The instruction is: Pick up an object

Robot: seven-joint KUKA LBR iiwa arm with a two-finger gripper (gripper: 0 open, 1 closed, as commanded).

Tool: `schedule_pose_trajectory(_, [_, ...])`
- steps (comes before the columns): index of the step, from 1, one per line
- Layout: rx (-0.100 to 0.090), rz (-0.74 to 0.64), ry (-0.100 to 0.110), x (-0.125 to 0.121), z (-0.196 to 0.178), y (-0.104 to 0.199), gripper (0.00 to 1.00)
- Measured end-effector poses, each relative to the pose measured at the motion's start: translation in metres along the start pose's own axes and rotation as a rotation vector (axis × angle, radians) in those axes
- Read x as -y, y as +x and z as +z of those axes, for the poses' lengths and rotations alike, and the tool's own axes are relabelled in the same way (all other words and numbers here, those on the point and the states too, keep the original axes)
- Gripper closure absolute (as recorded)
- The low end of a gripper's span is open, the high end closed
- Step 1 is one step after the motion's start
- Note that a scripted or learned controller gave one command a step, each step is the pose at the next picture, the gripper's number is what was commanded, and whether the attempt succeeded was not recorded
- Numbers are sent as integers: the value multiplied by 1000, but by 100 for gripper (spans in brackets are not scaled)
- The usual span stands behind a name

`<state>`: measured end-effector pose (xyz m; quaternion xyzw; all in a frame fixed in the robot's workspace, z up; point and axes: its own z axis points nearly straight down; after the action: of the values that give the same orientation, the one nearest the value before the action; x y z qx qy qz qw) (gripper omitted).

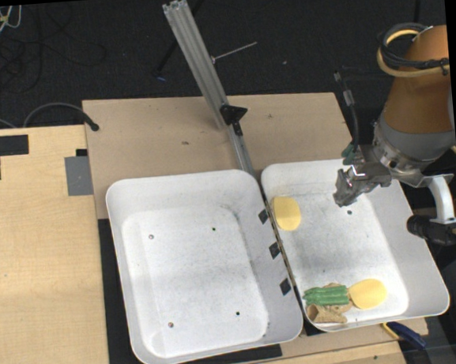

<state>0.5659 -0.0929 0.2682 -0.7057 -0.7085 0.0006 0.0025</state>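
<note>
Two white bins [192, 220] on wooden bench [36, 249].

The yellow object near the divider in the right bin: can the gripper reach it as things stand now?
Probably yes. The yellow object lies alone, and the bin floor between it and the gripper is bare.

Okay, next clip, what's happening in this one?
A grey and orange arm reaches in from the right, its gripper hanging over the upper part of the right bin with nothing visibly in it. That bin holds a yellow piece by its left wall, plus a green object, a tan object and another yellow object along the near edge.
</note>
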Motion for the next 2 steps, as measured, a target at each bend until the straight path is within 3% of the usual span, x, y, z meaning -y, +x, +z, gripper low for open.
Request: schedule_pose_trajectory(2, [2, 2, -2, -24, 16, 98, 100])
